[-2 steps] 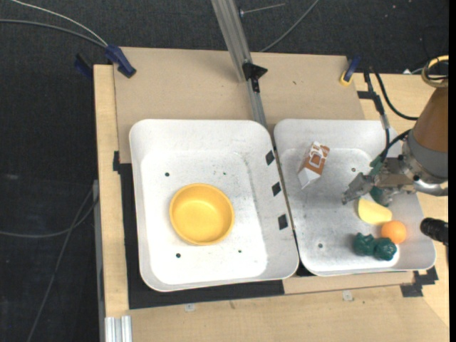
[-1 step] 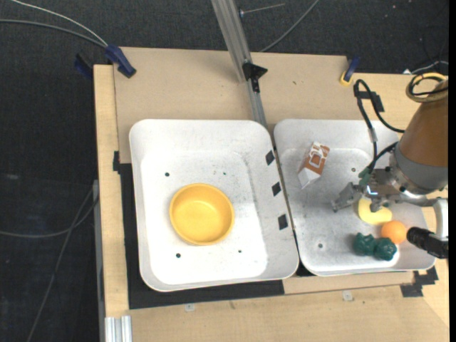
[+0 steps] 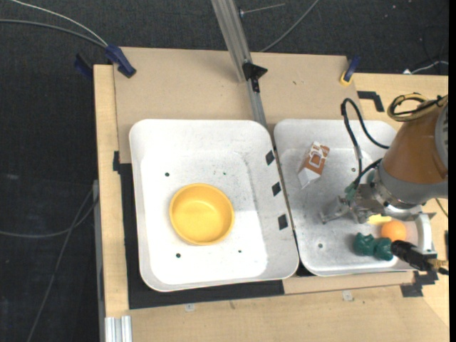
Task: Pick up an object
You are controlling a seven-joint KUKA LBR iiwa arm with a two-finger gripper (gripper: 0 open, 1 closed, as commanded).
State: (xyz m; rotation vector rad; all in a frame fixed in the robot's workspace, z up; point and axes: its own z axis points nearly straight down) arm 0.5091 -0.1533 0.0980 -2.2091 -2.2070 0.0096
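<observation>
In the right bin (image 3: 313, 258) a small orange-and-white carton (image 3: 313, 162) lies toward the back. A green toy (image 3: 372, 246) rests near the front rim, with an orange ball (image 3: 392, 230) and a bit of yellow just behind it. My gripper (image 3: 340, 209) hangs low over the middle of this bin, below the orange-banded wrist (image 3: 417, 155). It is left of the ball and green toy and in front of the carton. Nothing visibly sits in it.
The left bin (image 3: 149, 262) holds a yellow bowl (image 3: 201, 213) near its middle. A metal pole (image 3: 235, 34) slants down from the top to the gap between the bins. Black cables (image 3: 356, 130) loop beside the arm.
</observation>
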